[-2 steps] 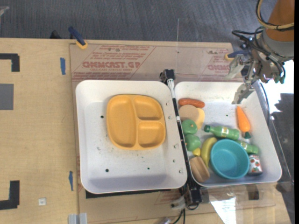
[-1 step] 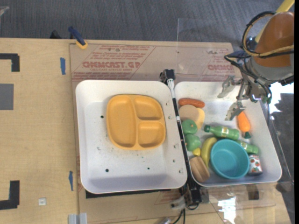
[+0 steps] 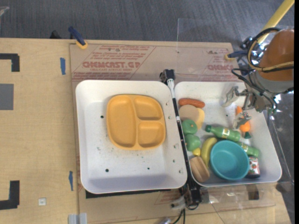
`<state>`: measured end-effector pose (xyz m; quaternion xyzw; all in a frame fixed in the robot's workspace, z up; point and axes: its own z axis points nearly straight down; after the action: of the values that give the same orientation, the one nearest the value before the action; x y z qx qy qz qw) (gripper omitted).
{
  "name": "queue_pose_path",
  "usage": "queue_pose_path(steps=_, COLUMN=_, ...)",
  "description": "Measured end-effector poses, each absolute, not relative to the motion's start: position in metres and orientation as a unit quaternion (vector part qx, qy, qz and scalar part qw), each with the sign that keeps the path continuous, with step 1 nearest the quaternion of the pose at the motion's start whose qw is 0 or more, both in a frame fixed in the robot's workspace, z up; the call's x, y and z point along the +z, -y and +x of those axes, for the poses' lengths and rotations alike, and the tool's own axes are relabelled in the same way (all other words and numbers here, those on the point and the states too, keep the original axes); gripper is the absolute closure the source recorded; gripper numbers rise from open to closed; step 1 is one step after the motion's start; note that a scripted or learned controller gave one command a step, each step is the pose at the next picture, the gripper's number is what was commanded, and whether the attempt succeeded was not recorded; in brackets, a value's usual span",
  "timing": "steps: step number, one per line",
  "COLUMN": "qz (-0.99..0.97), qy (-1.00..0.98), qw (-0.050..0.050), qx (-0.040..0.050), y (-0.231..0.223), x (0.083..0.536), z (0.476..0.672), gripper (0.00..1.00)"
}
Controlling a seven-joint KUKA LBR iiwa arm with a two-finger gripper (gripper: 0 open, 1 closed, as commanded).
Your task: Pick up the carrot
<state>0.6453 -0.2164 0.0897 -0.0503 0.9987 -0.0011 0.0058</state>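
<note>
Grey carpet lies behind a pale wooden counter [image 3: 37, 139] carrying two shallow white bins. A left white bin [image 3: 88, 125] holds a yellow three-part plastic plate [image 3: 136, 121]. A right white bin [image 3: 212, 91] is crowded: a teal plastic bowl [image 3: 229, 159], a green plastic bottle [image 3: 224, 133], a red toy sausage [image 3: 191, 103] and other toy foods.

A small orange toy carrot [image 3: 244, 123] sits toward the bin's right side, just above the bottle's cap end and near the bowl's rim. The grey arm with its orange band [image 3: 279, 55] reaches in from the right, wrist bent downward, bringing the metal two-finger tool [image 3: 243, 113] right over the carrot. Whether the tool is wide, narrow or closed on anything I cannot tell; cables and metal blur together there.

To do this well, the descent should probably stay centred on the carrot and clear of the bottle, closing across its narrow width before lifting straight up.
</note>
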Motion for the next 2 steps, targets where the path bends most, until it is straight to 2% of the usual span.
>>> queue_pose_path(steps=1, qz=-0.108, qy=-0.994, qw=0.006, qx=-0.0016, y=0.224, x=0.089, z=0.609, gripper=0.0)
queue_pose_path(steps=2, qz=-0.109, qy=-0.994, qw=0.014, qx=-0.0034, y=0.222, x=0.104, z=0.615, gripper=1.0)
